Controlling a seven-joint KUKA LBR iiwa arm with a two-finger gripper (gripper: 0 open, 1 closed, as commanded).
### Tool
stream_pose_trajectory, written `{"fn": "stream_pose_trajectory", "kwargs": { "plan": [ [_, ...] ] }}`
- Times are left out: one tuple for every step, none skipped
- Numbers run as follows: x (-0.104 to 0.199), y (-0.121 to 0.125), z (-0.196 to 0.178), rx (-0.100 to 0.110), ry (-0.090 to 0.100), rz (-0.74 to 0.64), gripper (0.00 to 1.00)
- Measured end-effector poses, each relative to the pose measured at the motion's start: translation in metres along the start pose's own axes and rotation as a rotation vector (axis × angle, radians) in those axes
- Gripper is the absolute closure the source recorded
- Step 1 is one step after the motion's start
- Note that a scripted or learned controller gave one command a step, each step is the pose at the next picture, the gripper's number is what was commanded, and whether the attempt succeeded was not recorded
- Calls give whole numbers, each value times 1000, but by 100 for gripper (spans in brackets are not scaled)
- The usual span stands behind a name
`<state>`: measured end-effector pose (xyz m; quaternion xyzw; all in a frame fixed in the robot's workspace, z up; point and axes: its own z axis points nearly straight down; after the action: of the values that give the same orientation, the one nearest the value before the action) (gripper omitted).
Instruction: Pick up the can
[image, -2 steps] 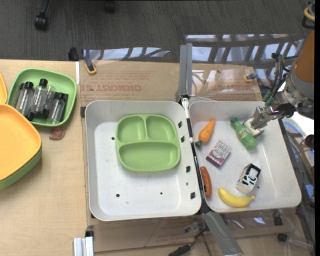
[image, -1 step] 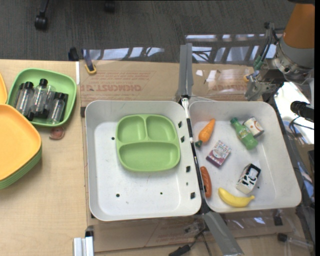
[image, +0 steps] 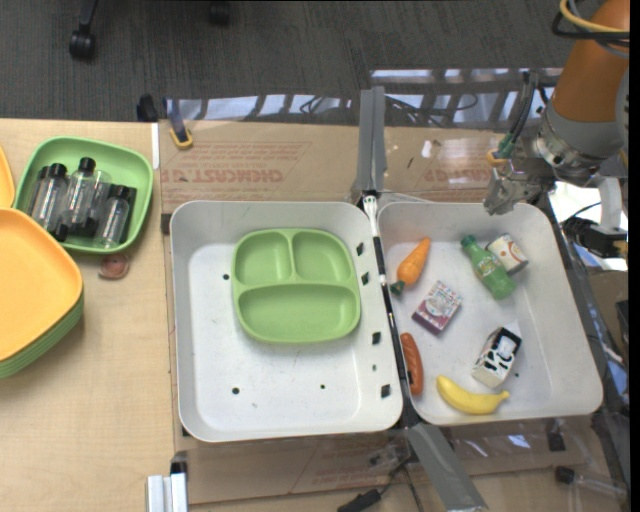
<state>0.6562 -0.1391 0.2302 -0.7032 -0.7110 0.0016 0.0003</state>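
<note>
Two bins sit below me, and my end effector (image: 503, 190) hangs over the far edge of the right bin (image: 575, 330), above its back rim; whether it is apart or together I cannot tell from this slant. I judge it is poised there to come down on the can (image: 509, 253), which lies near, tipped on its side in the bin's far corner, touching the green bottle (image: 487, 266). That crowding may make a clean grasp awkward. Farther out lie a carrot (image: 413, 260), a purple packet (image: 438, 306), a cow-print carton (image: 497, 357), a banana (image: 471, 397) and a sausage (image: 411, 362). The left bin (image: 200, 330) holds a green divided plate (image: 296, 284). Beyond, on the wooden tabletop (image: 90, 420), stand orange plates (image: 35, 295) and a green tray (image: 128, 165) of vials; grey carpet lies behind.
</note>
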Motion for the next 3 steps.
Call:
{"fn": "stream_pose_trajectory", "kwargs": {
  "plan": [
    [25, 3, -57, -3, 0, -15, 100],
    [7, 2, 13, 0, 0, -6, 100],
    [28, 3, 15, 1, 1, -17, 100]
  ]
}}
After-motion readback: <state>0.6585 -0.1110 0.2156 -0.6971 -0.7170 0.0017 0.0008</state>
